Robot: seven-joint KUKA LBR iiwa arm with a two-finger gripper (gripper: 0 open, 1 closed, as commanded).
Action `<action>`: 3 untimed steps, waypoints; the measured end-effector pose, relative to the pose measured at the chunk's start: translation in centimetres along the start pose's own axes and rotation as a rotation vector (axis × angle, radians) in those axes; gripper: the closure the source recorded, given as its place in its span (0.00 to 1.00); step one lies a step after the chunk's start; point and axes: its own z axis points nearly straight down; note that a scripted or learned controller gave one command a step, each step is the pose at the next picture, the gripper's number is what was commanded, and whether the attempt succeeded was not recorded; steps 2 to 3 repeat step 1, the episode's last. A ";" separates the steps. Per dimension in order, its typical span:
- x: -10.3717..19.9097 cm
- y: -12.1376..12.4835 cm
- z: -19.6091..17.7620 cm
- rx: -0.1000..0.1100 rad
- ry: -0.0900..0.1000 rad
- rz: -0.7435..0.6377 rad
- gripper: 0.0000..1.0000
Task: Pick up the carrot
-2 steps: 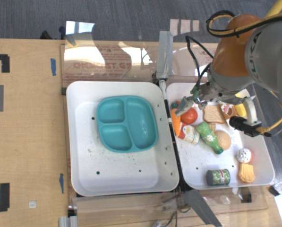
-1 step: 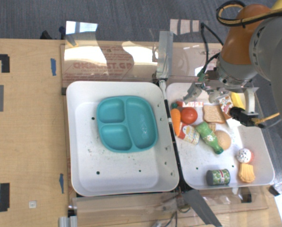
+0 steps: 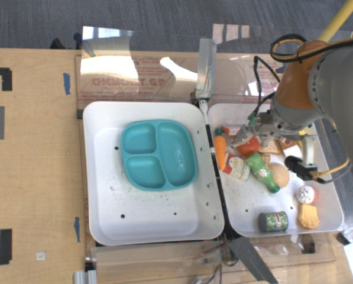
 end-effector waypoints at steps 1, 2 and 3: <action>0.6 1.2 0.6 -0.006 -0.005 0.081 0.00; 0.6 1.2 0.6 -0.006 -0.005 0.081 0.00; 0.6 1.2 0.6 -0.006 -0.005 0.081 0.00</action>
